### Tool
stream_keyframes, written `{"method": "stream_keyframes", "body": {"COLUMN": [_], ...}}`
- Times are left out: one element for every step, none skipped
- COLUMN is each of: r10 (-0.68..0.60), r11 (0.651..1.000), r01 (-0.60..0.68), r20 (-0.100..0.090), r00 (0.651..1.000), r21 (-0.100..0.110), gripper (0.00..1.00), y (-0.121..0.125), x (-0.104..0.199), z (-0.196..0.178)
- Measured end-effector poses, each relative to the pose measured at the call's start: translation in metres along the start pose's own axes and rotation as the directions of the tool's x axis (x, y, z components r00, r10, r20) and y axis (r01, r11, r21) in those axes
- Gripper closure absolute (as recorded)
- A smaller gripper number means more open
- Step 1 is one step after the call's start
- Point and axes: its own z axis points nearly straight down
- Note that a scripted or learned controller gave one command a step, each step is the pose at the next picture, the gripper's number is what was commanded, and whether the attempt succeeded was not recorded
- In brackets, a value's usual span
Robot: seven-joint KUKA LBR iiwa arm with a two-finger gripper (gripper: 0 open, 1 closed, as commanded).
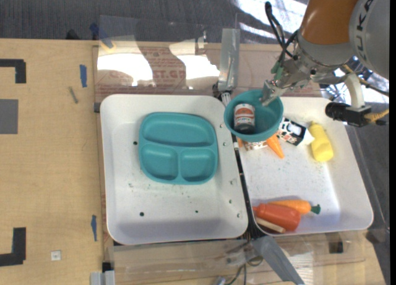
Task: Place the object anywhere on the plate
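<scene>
While a teal bowl [255, 121] is seen raised over the gap between the two bins, its right rim is pinched between the fingers of the gripper [270, 94], which are closed on it. A small can [245, 117] with a red label is carried inside the bowl. The teal divided plate [179, 147] is found in the left bin [117, 172], just left of the bowl. In the right bin [346, 203], a yellow toy [320, 142], an orange carrot [296, 206] and a reddish block [278, 216] are seen.
</scene>
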Motion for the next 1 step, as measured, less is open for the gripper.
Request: {"method": "stream_keyframes", "body": {"r10": [-0.294], "r11": [0.956], "r01": [0.294], "r20": [-0.002], "r00": [0.956], "r21": [0.000], "gripper": [1.00], "y": [0.0273], "x": [0.0295], "z": [0.0256]}}
